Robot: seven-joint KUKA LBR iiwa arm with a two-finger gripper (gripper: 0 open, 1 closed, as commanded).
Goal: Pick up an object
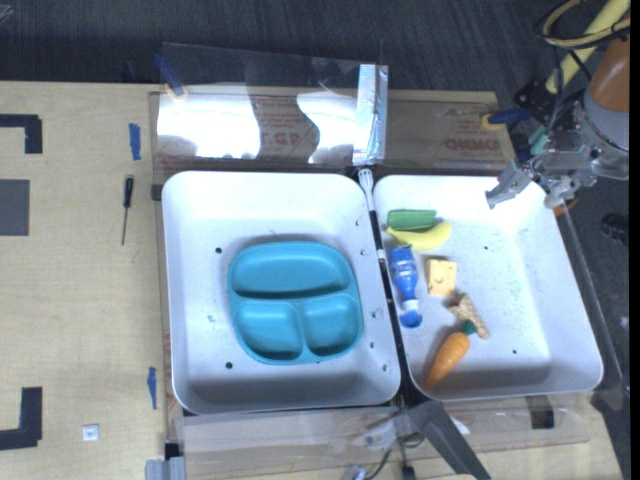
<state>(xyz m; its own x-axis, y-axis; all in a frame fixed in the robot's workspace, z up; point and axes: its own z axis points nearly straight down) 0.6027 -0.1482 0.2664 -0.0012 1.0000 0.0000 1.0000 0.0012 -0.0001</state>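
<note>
The right bin (540, 298) holds several small items along its left side: a green vegetable (412, 218), a yellow banana (428, 235), a blue bottle (404, 278), a yellow cheese block (441, 275), a small brown piece (468, 318) and an orange carrot (447, 356). My gripper (525, 198) hangs over the bin's far right corner, well away from all of them. It is open, with its fingers spread and nothing between them.
The left bin (190, 228) contains a blue divided plate (293, 298). A clear plastic panel (270, 118) stands behind the bins. Yellow cables (585, 13) loop at the top right near the arm. The right half of the right bin's floor is bare.
</note>
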